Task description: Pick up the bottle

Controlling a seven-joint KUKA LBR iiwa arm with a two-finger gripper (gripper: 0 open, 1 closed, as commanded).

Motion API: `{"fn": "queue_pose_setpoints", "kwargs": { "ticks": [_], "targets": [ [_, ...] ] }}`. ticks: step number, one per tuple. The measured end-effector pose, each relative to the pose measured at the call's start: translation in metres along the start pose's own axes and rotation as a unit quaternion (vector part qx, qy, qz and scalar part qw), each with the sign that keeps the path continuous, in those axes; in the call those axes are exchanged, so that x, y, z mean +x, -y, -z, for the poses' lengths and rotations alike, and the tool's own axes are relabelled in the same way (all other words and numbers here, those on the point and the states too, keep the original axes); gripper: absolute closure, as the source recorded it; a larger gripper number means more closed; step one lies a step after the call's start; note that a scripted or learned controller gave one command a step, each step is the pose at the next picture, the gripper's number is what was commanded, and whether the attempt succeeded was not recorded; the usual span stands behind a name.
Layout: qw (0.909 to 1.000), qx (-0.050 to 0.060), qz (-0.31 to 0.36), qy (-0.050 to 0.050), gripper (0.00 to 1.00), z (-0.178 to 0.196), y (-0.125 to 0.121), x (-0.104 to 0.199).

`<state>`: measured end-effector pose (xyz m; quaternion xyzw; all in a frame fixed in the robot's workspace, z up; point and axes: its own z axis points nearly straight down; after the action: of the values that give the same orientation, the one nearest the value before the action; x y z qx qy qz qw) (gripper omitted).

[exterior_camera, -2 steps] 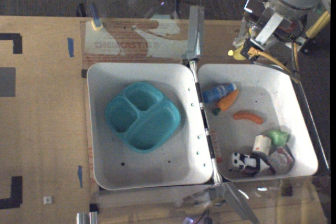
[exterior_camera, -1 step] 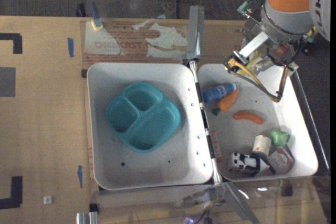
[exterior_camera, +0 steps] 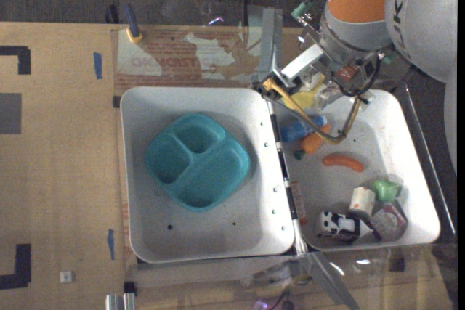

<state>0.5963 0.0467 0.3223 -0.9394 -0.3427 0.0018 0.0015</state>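
Tan bench [exterior_camera: 58, 178], two white bins [exterior_camera: 211, 243]

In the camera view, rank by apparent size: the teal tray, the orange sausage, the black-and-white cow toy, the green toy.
Largest to smallest as they look:
1. Teal tray, by far the largest
2. Cow toy
3. Orange sausage and green toy: the sausage is longer but thinner, so I won't rank these two.

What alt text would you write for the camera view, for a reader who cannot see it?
A grey and orange robot arm reaches over the right bin, which holds a blue bottle, an orange carrot and small toys. The left bin holds a teal divided plate.
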Motion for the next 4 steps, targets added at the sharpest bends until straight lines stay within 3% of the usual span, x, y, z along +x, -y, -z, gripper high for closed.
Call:
{"fn": "queue_pose_setpoints", "kwargs": {
  "ticks": [1,2,3,4],
  "targets": [
    [0.9999,-0.001,-0.016,0.000,1.00,-0.076,-0.081,-0.079],
    [0.9977,-0.001,-0.068,-0.001,1.00,-0.034,-0.012,-0.061],
    [0.9813,0.000,-0.192,0.000,1.00,-0.045,0.039,-0.093],
    [0.9843,-0.001,-0.176,-0.001,1.00,-0.019,-0.018,-0.136]
  ]
}}
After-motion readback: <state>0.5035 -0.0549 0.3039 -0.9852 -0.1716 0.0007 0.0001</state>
